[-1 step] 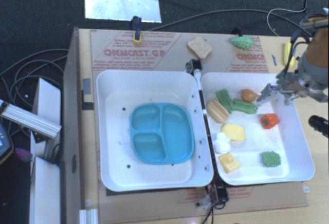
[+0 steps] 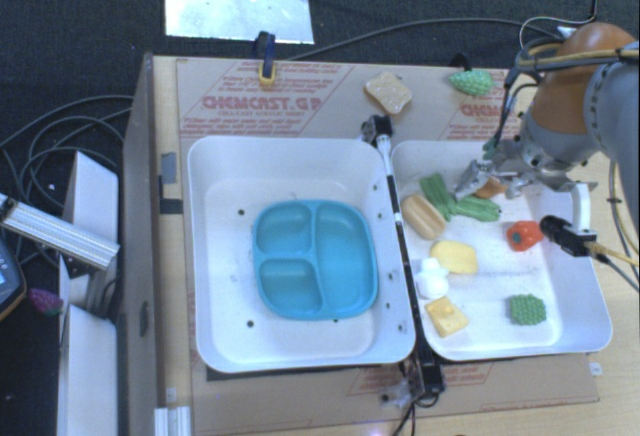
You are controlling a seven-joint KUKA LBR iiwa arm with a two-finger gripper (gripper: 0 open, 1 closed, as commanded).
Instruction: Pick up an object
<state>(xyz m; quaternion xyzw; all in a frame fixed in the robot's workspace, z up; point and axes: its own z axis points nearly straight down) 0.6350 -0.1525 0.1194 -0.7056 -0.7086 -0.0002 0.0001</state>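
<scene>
My gripper [image 2: 492,182] hangs low over the far part of the right bin [image 2: 585,324], below the orange-banded wrist [image 2: 572,74]. It is open, with its metal fingers [image 2: 470,180] spread to either side of a small orange object [image 2: 490,190] that lies on the bin floor. Nothing is lifted. Just left of it lie green pea pods [image 2: 455,200] and a hot dog bun [image 2: 422,216]. A red tomato-like piece [image 2: 522,236] sits to the gripper's near right.
The right bin also holds a yellow lump [image 2: 455,256], a white piece [image 2: 432,276], a cheese wedge [image 2: 446,316] and a green knobbly piece [image 2: 526,308]. A blue divided plate [image 2: 315,259] lies in the left bin [image 2: 225,224]. A bread slice [image 2: 388,92] and a green item [image 2: 472,81] rest on the cardboard behind.
</scene>
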